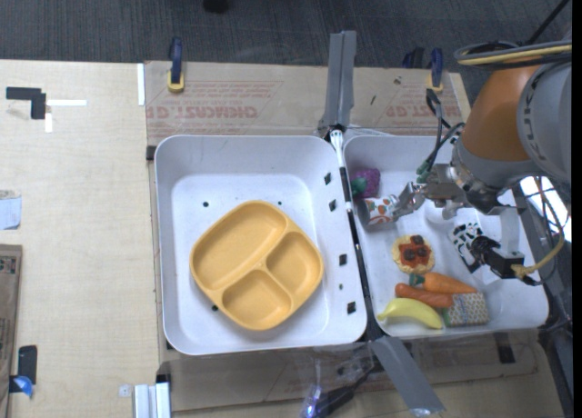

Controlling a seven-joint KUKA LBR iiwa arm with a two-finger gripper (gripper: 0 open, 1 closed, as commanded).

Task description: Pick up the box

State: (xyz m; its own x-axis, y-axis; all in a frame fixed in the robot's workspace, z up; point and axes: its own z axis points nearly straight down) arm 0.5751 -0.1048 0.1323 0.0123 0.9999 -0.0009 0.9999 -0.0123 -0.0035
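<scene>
The box (pixel 381 210) is a small white and red carton lying in the right bin (pixel 536 316), close to that bin's left wall. My gripper (pixel 411 198) reaches in from the right and sits low over the bin, its tip right against the box's right end. Whether the box is between the fingers cannot be made out from this slant. The grey arm with its orange band (pixel 496 121) covers the bin's far right corner.
A purple toy (pixel 366 180) lies just behind the box. Toward the front lie a pizza slice toy (pixel 414 253), a carrot (pixel 438 283), a banana (pixel 411 313), a speckled block (pixel 467 310) and a black-and-white toy (pixel 467 237). A yellow divided plate (pixel 257 264) sits in the left bin (pixel 173 225).
</scene>
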